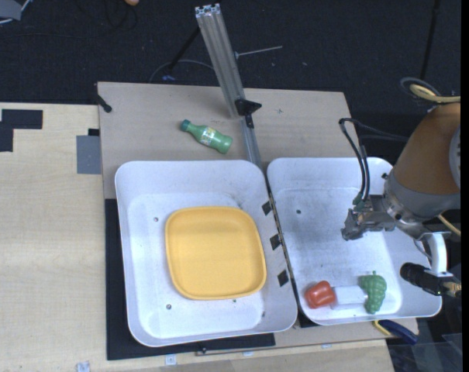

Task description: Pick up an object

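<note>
Two shallow white bins are sitting side by side on the worktop [312,111]. The left bin [137,208] is carrying a yellow plate [215,252], lying flat near its middle. The right bin [319,200] is holding a red pepper [320,294] and a green broccoli-like toy [374,291] along its near edge, the two lying near each other with a pale strip between them. The grey arm with its orange band [432,149] is reaching in from the right, and the claw [356,227] is hanging over the right half of the right bin, above and well apart from both toys. Whether the claw is apart or together is impossible to tell from this angle, and nothing is showing between it. A green bottle [207,136] is lying on its side on the worktop behind the left bin, beside a slanted metal rail [222,49].
</note>
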`<state>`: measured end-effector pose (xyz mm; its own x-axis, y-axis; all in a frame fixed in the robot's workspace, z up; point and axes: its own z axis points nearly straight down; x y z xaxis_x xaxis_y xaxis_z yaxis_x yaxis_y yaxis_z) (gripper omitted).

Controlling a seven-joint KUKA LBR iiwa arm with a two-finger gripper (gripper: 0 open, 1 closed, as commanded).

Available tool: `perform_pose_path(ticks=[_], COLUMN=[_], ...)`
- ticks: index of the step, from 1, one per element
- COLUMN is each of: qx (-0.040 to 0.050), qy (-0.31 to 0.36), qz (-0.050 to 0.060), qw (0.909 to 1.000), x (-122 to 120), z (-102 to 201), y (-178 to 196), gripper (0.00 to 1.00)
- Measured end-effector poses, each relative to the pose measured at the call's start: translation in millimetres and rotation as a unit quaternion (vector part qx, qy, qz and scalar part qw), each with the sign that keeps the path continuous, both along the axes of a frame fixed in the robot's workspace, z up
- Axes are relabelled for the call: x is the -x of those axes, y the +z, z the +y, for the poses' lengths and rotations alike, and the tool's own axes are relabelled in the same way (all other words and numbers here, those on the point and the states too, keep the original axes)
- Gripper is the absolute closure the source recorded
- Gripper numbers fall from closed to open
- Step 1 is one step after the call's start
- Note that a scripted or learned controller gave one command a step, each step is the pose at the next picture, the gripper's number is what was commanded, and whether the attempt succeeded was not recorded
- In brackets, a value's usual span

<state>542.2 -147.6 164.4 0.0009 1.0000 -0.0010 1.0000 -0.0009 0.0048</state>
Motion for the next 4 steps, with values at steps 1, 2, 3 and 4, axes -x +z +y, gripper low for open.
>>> perform_pose_path(ticks=[1, 2, 3, 4], qx=[0.0000, 0.0000, -0.0008, -0.0005], qy=[0.000, 0.000, 0.002, 0.002], qz=[0.000, 0.000, 0.003, 0.003], qw=[1.0000, 1.0000, 1.0000, 1.0000], x=[4.3, 3.6, -7.3, -16.3], z=[-3.0, -3.6, 54.1, 104.4], y=[61.0, 113.1, 112.2, 112.7], gripper=[1.00, 1.00, 1.00, 1.00])
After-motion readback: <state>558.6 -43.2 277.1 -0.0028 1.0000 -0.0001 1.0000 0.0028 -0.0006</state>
